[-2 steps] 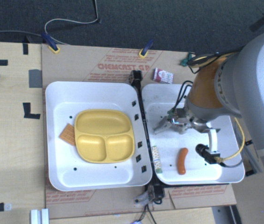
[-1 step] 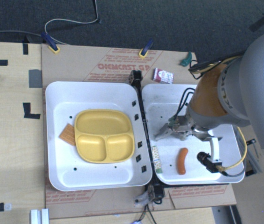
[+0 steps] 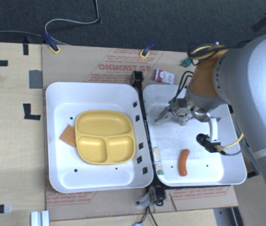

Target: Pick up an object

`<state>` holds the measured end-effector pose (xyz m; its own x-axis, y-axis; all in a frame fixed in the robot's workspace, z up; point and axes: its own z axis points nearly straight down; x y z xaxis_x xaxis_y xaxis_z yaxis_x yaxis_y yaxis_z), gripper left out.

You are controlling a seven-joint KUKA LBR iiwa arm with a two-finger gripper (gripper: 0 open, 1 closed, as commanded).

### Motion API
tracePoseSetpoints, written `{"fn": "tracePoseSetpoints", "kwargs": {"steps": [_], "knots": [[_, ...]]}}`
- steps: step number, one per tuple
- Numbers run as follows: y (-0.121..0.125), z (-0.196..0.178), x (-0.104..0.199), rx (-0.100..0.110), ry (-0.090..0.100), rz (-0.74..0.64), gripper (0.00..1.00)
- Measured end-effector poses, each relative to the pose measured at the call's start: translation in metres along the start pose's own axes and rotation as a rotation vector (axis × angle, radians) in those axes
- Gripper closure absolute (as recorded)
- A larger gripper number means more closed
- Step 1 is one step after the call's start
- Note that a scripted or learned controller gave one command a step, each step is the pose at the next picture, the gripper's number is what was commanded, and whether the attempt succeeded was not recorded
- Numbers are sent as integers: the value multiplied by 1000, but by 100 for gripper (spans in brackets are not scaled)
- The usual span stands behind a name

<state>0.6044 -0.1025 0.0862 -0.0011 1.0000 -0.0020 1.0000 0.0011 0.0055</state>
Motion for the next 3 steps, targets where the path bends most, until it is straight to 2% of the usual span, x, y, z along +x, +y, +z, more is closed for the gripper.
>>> {"fn": "tracePoseSetpoints", "kwargs": {"steps": [1,2,3], "knots": [[64,2,7,4,1,-1,0],[22,1,6,4,0,-1,0],[-51,0,9,3,1,1,0]]}}
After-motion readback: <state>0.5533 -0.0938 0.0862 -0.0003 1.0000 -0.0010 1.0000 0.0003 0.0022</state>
